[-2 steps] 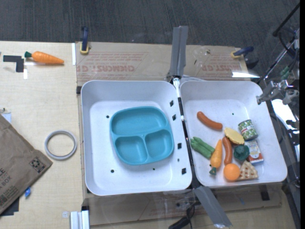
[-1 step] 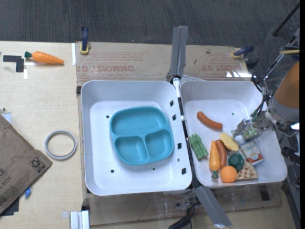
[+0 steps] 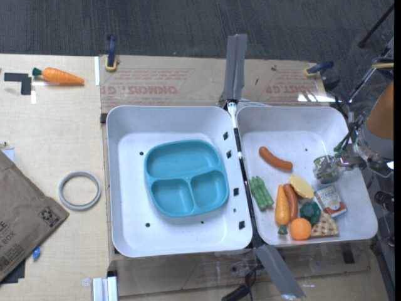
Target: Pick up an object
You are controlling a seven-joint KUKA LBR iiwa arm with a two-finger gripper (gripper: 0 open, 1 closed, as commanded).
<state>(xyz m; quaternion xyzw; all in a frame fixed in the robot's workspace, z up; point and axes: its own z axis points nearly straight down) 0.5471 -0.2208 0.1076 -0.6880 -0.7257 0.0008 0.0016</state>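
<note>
The right bin point(image 3: 301, 125) holds a pile of toy food at its near right. A reddish sausage point(image 3: 276, 158) lies alone near the bin's middle. Green pea pods point(image 3: 262, 192) lie beside a carrot point(image 3: 282, 205) and a second sausage point(image 3: 291, 196). Around them are a yellow piece point(image 3: 301, 185), a dark green piece point(image 3: 310, 211), an orange point(image 3: 301, 229), a waffle point(image 3: 324, 227) and a small printed packet point(image 3: 330, 201). My gripper point(image 3: 326, 168) hangs low at the bin's right side, just above the packet and right of the yellow piece.
The left bin point(image 3: 125, 168) holds a blue divided plate point(image 3: 187, 177). On the bench to the left lie another carrot point(image 3: 59, 76), a tape ring point(image 3: 79, 189) and a cardboard box point(image 3: 22, 215). A grey bar point(image 3: 235, 68) stands behind the bins' shared wall.
</note>
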